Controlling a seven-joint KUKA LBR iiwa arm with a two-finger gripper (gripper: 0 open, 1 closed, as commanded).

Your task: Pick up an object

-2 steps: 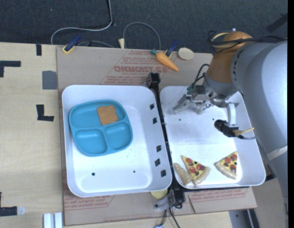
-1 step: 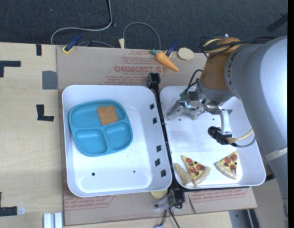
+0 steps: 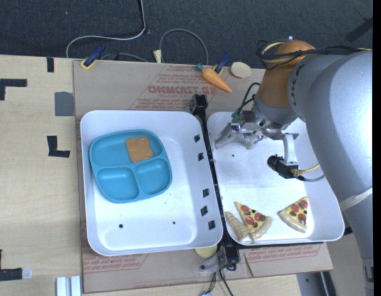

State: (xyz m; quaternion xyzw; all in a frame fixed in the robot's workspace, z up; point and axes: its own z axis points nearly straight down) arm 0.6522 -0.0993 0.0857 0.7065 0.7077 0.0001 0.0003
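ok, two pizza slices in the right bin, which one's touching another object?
The left pizza slice, near the bin's front edge: it lies against a pale ridged piece on its left. The right slice lies by itself, nearer the bin's right wall.

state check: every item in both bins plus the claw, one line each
blue divided plate: flat in left bin
toast piece: lying in the plate's upper compartment
pizza slice: flat, right bin front edge
second pizza slice: flat, right bin front right corner
claw: over right bin's back part, nothing seen in it
toy carrot: lying outside the bins
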